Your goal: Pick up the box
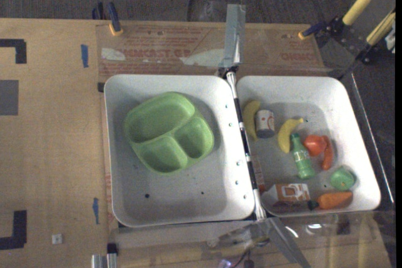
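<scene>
- Box (290,192) lies flat at 7 o'clock in my right bin (359,128), touching the front wall, with the carrot (333,200) just beside it at 3 o'clock.
- Green bottle (301,160) stands near the box at 12 o'clock.
- Divided green plate (168,132) sits in the left bin (119,185).
- My gripper state: cannot tell.

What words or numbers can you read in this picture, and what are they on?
None can be read for sure.
Cardboard sheet behind the bins: red printing, too blurred to read.
Box in the right bin: orange and white label, too small to read.
Small can: dark mark, unreadable.
</scene>
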Tool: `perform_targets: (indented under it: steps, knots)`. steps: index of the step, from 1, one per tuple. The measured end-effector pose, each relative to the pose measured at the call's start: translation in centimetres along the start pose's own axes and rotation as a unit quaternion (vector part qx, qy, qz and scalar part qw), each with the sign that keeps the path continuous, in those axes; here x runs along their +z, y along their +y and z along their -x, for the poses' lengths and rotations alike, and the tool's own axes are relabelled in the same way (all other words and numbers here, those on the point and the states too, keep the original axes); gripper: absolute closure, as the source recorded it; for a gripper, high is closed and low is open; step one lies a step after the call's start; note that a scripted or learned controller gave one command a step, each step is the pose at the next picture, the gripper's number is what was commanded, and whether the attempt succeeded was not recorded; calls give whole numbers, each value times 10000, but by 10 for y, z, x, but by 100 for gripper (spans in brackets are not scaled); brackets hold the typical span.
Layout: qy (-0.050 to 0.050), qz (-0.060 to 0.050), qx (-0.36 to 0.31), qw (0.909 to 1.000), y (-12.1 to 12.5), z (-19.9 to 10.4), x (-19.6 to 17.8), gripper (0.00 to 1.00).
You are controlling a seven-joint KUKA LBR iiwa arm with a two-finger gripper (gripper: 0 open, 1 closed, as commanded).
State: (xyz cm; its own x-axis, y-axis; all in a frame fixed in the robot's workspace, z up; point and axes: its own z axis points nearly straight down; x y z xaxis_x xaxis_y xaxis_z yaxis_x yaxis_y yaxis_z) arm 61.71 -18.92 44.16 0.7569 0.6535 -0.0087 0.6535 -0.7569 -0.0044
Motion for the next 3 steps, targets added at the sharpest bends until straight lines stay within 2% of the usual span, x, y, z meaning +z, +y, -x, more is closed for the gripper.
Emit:
perform_targets:
  steps: [3]
  knots:
    - [-54, 11, -97, 9999, 1, -10, -25, 100]
